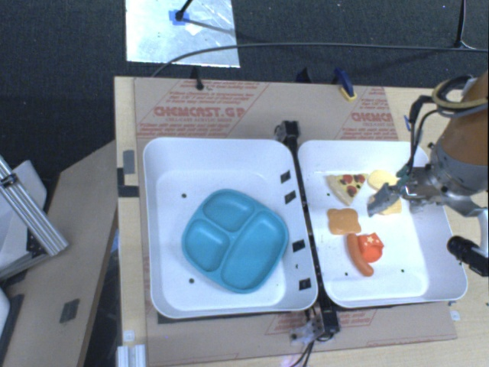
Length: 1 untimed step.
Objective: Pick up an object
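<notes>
Across the bench I see a brown cardboard sheet with red printed lettering lying under two shallow white plastic bins, and I will place everything else against the black clip strip that runs down the seam between them. Left of that strip sits the left white bin, and on its floor rests a light blue plastic plate with three compartments, a little apart from the strip. Right of the strip sits the right white bin. From farther right of the strip, over that bin's far side, the grey arm with its orange band reaches in, and its two-finger gripper hangs low over the bin, pointing back toward the strip. I cannot tell from my camera whether its jaws are apart or together, and I see nothing clearly between them. Just beside the gripper lies a pale yellow rounded toy food piece, partly hidden by it. Nearer the strip is a triangular toy pizza slice, below it a flat orange toy slice, and below that an orange toy sausage touching a small red toy piece with white marks.
</notes>
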Each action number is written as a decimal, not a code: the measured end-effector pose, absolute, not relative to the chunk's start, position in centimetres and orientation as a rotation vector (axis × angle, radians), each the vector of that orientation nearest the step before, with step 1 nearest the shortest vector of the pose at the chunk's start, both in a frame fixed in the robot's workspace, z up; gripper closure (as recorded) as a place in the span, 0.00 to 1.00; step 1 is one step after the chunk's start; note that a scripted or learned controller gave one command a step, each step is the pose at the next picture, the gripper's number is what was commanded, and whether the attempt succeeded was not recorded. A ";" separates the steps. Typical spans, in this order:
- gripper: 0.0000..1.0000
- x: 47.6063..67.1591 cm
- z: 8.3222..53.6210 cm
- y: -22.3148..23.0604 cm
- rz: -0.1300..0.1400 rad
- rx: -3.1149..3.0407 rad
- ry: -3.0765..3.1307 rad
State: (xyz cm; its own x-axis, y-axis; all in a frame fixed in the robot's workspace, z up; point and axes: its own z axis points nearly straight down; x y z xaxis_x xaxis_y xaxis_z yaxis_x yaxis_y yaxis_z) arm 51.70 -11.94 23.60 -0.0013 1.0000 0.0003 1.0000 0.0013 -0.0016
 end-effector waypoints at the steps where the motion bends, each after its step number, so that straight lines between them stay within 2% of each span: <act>1: 0.00 51.6 19.4 -12.1 0.002 -2.218 -2.221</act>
